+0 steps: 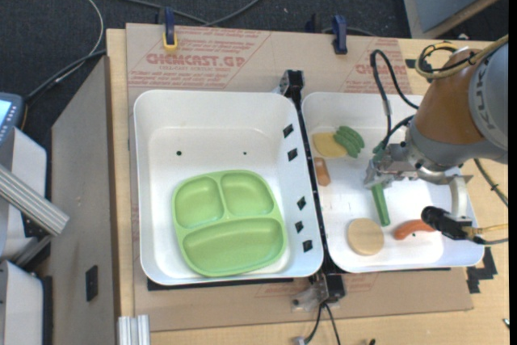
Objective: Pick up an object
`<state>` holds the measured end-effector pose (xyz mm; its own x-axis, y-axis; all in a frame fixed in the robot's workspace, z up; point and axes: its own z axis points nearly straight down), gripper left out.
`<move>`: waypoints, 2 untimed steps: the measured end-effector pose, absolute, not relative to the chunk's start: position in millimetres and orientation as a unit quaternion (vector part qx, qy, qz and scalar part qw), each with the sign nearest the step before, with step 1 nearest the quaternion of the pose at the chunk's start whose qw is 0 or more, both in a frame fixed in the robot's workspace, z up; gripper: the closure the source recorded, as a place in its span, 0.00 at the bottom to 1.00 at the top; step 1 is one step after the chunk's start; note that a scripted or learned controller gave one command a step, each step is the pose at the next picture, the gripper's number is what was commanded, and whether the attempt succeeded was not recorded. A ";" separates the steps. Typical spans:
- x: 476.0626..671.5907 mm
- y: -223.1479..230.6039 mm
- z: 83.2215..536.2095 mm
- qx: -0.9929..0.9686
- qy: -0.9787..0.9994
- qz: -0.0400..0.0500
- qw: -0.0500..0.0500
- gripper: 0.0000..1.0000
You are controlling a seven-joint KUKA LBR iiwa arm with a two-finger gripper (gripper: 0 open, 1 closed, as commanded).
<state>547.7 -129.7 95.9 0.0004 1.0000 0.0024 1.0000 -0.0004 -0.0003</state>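
Observation:
The right bin (404,258) holds several small items: a yellow piece (326,145), a dark green bumpy piece (350,139), a small brown piece (322,171), a green stick (380,206), a tan round disc (365,237) and an orange-red piece (410,229). My gripper (384,175) is low in this bin, right at the upper end of the green stick. The wrist hides how it meets the stick. The grey arm with its orange band comes in from the right over the bin's far right side.
A light green divided plate (230,222) lies in the left bin (153,174). The black divider between the bins (305,182) runs just left of the brown piece. Cables hang by the arm at the right bin's far edge.

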 end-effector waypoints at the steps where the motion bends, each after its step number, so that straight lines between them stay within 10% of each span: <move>1: 553.2 -119.4 148.6 -0.706 -0.708 -0.002 -0.002 1.00; 2: 560.5 -119.6 193.6 -0.706 -0.708 -0.002 -0.002 1.00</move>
